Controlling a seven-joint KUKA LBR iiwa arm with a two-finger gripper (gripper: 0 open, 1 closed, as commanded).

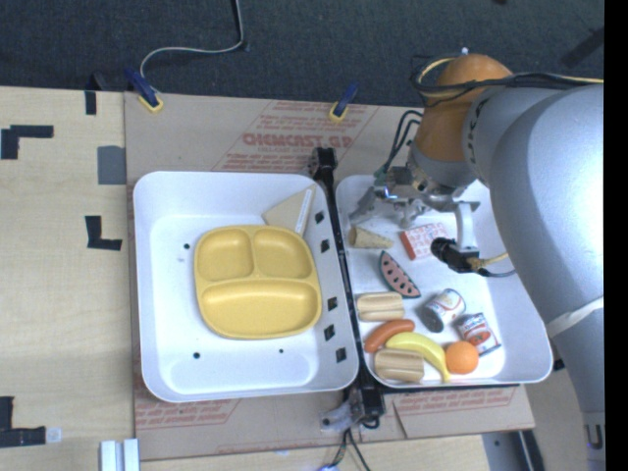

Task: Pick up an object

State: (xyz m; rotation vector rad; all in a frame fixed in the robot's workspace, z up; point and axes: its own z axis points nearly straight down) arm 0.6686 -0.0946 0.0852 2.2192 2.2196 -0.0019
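Two white bins sit side by side on the bench. Left bin (162,292) holds a yellow divided tray (257,281) at its centre, with a tan wedge (291,209) just above it near the bin's upper right corner. Right bin (515,327) carries the small items: a pale slice (370,236) at upper left, a watermelon slice (399,274) below it, a red-and-white packet (422,238) to the right, then lower down a bun (381,307), a hot dog (389,334), a banana (424,349), a second bun (397,365), an orange (461,357) and two small cans (444,308) (477,330). The arm (545,175) fills the right of the frame. Its gripper (397,196) hangs over the upper part of the right bin, just above the pale slice and the packet. How far the gripper is open I cannot tell, and nothing is seen in its grasp.
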